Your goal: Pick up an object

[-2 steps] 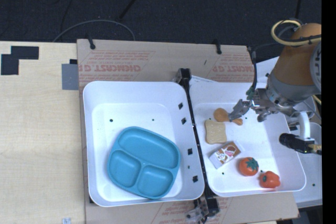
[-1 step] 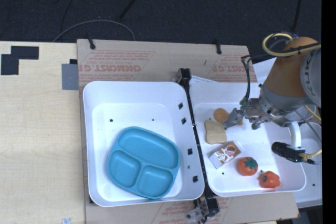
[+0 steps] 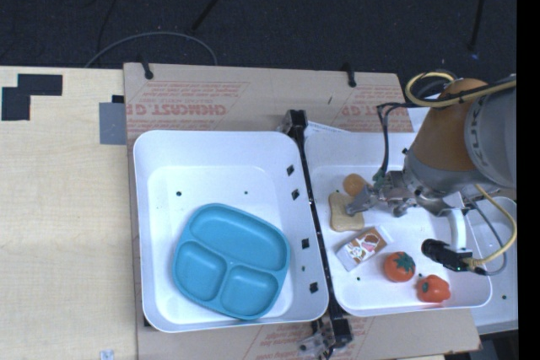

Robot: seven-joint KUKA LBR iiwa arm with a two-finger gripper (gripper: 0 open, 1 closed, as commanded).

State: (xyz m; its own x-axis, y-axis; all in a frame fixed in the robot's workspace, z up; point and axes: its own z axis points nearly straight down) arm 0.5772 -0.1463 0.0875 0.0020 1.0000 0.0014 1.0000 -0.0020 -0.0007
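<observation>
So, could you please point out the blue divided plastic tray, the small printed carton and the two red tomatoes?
Blue divided plastic tray (image 3: pixel 229 260), camera view, central ridge.
Small printed carton (image 3: pixel 362 248), camera view, top face.
Left red tomato (image 3: pixel 399 266), camera view, body.
Right red tomato (image 3: pixel 433 288), camera view, body.

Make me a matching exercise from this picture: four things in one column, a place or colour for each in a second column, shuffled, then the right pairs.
Things:
1. divided plate
2. small printed packet
3. toast slice
4. tomato toy

Places or colours:
A. red, near the right bin's front right corner
B. blue, lying in the left bin
C. tan, beside the gripper in the right bin
D. white with a picture, between the toast and the red toys

Pairs: 1-B, 2-D, 3-C, 4-A
</observation>
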